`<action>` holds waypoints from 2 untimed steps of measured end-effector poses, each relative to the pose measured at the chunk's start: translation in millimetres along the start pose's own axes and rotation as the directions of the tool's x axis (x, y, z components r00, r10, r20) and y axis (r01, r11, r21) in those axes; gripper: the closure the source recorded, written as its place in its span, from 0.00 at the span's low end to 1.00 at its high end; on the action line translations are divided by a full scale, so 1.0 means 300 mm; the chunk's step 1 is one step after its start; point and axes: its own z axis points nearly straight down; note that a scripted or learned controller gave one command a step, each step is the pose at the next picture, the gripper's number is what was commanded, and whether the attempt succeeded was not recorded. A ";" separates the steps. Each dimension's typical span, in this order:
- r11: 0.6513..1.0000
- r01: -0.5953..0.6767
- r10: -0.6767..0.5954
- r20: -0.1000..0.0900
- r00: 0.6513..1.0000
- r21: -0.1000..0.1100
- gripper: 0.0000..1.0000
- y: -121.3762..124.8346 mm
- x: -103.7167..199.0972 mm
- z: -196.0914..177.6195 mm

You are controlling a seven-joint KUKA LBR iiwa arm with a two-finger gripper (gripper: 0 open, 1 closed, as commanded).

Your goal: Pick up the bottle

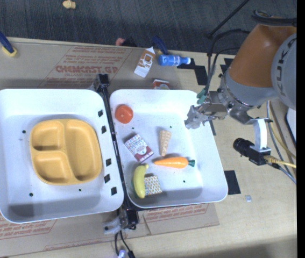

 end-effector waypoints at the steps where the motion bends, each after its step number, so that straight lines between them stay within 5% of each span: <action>1: 0.999 0.046 -0.046 0.001 0.999 -0.003 1.00 -0.199 -0.167 -0.008; 2: 0.988 -0.154 0.154 -0.001 0.988 -0.002 1.00 -0.227 -0.183 0.095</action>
